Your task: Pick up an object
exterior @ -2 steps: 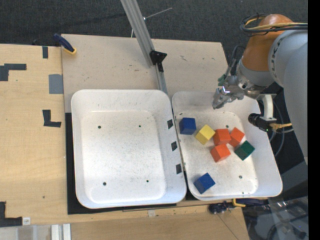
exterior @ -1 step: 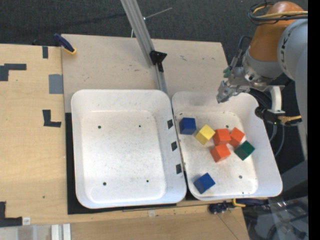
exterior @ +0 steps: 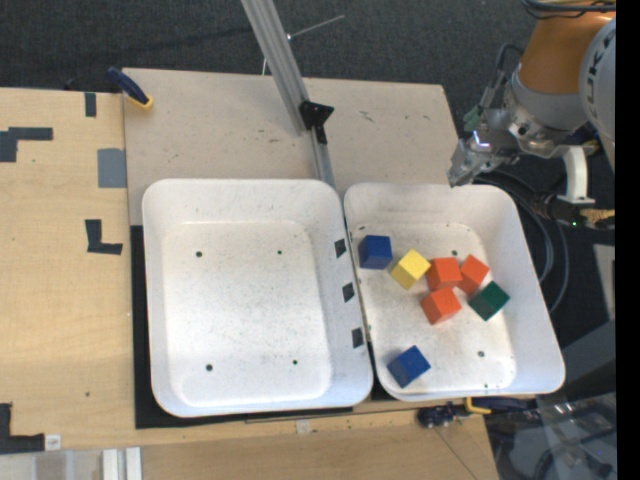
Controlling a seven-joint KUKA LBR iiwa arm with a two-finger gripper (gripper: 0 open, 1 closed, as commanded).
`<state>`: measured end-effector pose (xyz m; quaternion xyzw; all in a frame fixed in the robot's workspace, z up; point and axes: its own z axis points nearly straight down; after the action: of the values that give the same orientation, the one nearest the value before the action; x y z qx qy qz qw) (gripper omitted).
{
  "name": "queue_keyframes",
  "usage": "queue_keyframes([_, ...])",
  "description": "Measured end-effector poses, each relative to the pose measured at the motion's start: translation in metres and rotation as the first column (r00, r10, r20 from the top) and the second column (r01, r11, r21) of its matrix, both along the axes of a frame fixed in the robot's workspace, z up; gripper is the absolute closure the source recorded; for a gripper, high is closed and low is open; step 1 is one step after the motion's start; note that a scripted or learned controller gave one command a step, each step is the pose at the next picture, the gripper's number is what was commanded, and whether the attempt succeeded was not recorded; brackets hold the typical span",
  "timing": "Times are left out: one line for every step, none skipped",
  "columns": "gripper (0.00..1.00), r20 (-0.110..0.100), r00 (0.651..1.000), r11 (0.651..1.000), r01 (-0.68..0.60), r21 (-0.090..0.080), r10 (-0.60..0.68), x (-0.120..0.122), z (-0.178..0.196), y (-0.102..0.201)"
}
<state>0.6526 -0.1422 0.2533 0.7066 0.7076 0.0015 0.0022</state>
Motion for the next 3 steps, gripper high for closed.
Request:
queue_keyframes([1.00,-0.006,1.000,1.000,-0.004,0.002,0.004,-0.014,0.001,0.052])
queue_keyframes([1.00,-0.009,1.000,1.000,-0.003,0.002,0.003,-0.047,-0.002,0.094])
queue_keyframes([1.00,-0.008,1.000,1.000,-0.004,0.002,0.004,-0.060,-0.006,0.138])
